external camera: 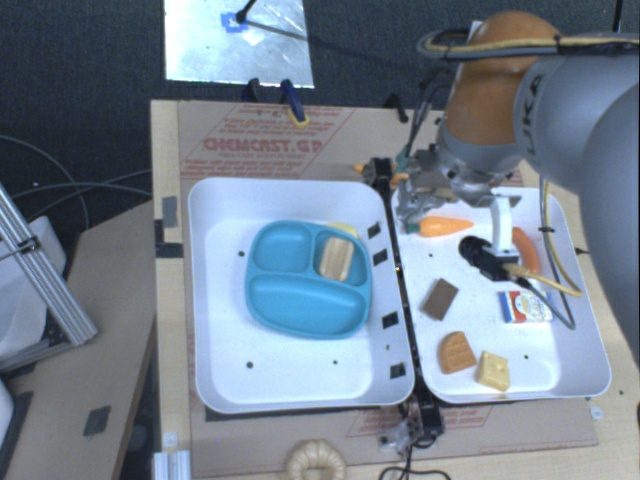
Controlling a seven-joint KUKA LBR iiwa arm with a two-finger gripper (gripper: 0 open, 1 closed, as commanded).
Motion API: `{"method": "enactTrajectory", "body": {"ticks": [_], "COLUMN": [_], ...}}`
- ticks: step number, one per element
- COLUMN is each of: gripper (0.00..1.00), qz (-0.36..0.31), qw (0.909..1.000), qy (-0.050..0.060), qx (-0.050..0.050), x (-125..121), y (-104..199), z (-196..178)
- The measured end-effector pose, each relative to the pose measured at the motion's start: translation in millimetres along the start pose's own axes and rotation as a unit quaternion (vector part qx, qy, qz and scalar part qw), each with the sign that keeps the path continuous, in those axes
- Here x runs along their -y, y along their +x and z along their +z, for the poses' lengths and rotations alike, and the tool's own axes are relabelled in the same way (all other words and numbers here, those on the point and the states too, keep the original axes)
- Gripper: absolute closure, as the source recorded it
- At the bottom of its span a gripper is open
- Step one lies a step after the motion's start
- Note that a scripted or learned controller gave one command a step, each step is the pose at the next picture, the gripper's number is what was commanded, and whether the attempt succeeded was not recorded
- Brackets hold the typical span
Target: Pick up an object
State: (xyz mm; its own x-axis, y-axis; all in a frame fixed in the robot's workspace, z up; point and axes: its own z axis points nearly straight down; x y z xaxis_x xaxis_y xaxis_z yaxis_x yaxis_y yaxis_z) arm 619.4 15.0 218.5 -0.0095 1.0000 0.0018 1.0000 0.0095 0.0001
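A counter covered in brown cardboard (pixel 262 134) with red lettering carries two shallow white bins side by side. The blue tray (pixel 290 300), divided into compartments, lies in the middle of the left bin (pixel 300 373), and a tan piece of bread (pixel 336 258) sits in its small far-right compartment. Right of the tray, past the divider, is the right bin (pixel 572 360). The tool (pixel 412 200) hangs over that bin's far corner nearest the tray, and I cannot tell whether it is apart or together. The carrot (pixel 445 226) lies on the bin floor just beside the tool, on the side away from the tray, with nothing gripping it. Farther from the tray are a brown block (pixel 440 298), a toast-coloured piece (pixel 456 352), a pale cracker (pixel 492 371), a red, white and blue packet (pixel 527 308) and a second orange piece (pixel 526 250). Beyond the tray, off the counter, a shiny silver sheet (pixel 240 38) rests on dark carpet (pixel 80 68). Left of the tray stand a tan side table (pixel 105 278) and a slanting aluminium frame (pixel 35 268), with thin cables (pixel 60 182) on the carpet.
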Motion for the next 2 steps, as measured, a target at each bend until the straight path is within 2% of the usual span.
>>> {"method": "enactTrajectory", "body": {"ticks": [1,2], "gripper": [1.00,1.00], "qz": [0.000,0.001], "qw": [1.0000,1.0000], "qy": [-0.001,-0.001], "qx": [0.000,0.000], "x": [9,10], "y": [53,94], "z": [-14,-13]}}
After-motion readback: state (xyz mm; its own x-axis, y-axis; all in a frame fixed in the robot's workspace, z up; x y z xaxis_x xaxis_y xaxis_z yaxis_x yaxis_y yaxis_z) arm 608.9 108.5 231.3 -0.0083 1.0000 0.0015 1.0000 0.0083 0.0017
